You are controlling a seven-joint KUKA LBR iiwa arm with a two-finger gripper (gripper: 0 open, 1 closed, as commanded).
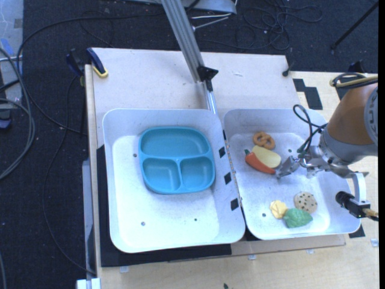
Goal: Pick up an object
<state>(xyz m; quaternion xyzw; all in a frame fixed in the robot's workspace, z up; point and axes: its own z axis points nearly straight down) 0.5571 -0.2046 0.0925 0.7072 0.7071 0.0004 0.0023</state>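
In rt bin (pixel 337 224), claw (pixel 285 170) touching carrot (pixel 260 164)

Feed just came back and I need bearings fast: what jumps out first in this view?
The bright blue divided tray sits alone in the left bin. In the right bin, small toy foods cluster: a pretzel, a carrot and a yellow piece beside it, then a cookie and a green piece nearer the front. The tool hangs just right of the carrot.

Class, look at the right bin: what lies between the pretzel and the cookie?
In the camera view, the carrot-like piece and the hand lie between the pretzel and the cookie.
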